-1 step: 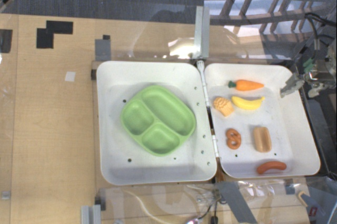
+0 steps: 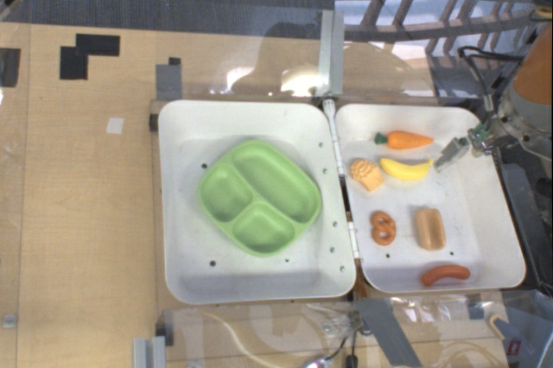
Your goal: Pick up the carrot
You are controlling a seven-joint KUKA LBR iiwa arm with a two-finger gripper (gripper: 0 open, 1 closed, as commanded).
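At the far end of the right bin [image 2: 510,258], the carrot [image 2: 404,139] lies untouched.
Approach step: the end effector [image 2: 451,155] hovers just right of it, beside the banana [image 2: 406,170]; whether its tips are apart I cannot tell. Next, it needs centring over the carrot.

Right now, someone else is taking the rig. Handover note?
End effector: low over the right bin, near its right wall, just right of the banana; nothing seen between its fingers, open or shut unclear.
Carrot: lying in the right bin near the back wall, left of and apart from the end effector, just behind the banana.
Left bin: holds the green divided plate.
Done: approach only, no grasp.
Left: move onto the carrot, close, lift. The banana sits close, so a grasp may nudge it.
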